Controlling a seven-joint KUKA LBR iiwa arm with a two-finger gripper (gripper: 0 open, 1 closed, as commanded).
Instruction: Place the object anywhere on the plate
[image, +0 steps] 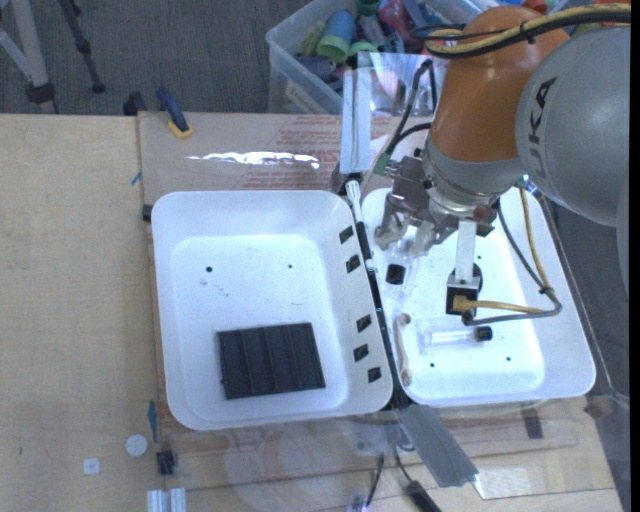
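A black ridged plate (271, 360) lies nearest in the left bin (250, 215). In the right bin (565, 370), a clear tube (452, 338) rests flat. Farther back, the claw (405, 240) hovers above, fingers apparently parted, holding nothing.

Black ribbed plate (271, 359), white bins (170, 300)

Bright, even overhead light; glare on cardboard (250, 157); soft shadows.
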